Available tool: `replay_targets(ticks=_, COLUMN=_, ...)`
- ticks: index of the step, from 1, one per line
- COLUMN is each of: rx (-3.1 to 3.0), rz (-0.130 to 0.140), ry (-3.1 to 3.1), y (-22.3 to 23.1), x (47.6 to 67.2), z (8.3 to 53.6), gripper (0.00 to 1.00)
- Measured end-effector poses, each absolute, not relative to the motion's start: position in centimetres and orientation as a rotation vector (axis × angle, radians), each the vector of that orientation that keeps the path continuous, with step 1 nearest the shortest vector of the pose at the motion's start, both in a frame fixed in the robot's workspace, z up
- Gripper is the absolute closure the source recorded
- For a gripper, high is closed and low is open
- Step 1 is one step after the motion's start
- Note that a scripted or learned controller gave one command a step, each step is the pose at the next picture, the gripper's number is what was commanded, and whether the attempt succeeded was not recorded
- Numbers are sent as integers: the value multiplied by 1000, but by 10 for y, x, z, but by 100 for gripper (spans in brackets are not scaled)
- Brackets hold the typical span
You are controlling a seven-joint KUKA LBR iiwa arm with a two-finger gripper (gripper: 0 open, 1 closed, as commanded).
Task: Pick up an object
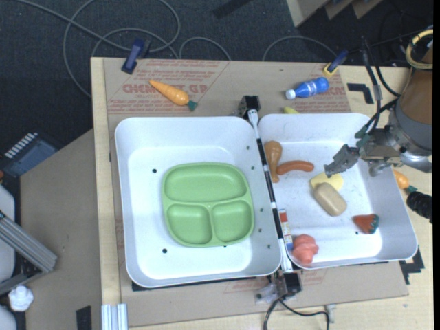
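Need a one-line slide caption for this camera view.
Tool hovers above the right bin near a tan bread roll and sausage; green tray sits in the left bin.

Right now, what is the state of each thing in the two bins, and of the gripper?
Gripper: open, above the right bin, holding nothing.
Green divided plate: lying flat in the left bin, its compartments bare.
Sausage: lying in the right bin, apart from the gripper.
Bread roll: lying in the right bin, just below the gripper.
Strawberry: lying near the right wall.
Pink toy: resting at the bottom left corner.
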State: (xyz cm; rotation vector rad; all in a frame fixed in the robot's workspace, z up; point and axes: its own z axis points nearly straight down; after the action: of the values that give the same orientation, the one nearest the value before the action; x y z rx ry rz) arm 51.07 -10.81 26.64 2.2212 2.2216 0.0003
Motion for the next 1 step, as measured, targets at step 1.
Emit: replay_targets(ticks=1, rx=2223, rz=-2, ry=2222, y=-142, x=548, z=172, gripper=0)
